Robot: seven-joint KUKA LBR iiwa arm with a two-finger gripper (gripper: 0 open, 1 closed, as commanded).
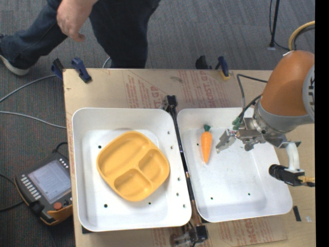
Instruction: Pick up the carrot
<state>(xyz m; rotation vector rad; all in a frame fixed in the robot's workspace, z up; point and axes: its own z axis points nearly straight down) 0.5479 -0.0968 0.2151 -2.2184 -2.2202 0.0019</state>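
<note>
At the far left edge of the frame, low down, a handheld control pad (45,188) with a screen lies on the grey carpet, cables trailing past it. Above it, in the upper left, a person in jeans (110,19) stands beside the bench, one hand (72,15) hanging down.

The left bin (82,138) holds a yellow divided plate (132,164) with three compartments, lying flat near the bin's middle. Blue clamps (80,68) grip the bench's far edge.

The right bin (247,210) sits just beside the left one. The carrot (206,144) lies in its upper left part, green top pointing toward the top of the frame, orange tip toward the bottom. Just to the right of the carrot, close but not touching, is the gripper (224,140), its silver fingers (222,144) pointing left toward the carrot with nothing between them; whether they are spread or closed cannot be told from this angle. The arm (288,86), with its orange band, fills the right side of the frame.
</note>
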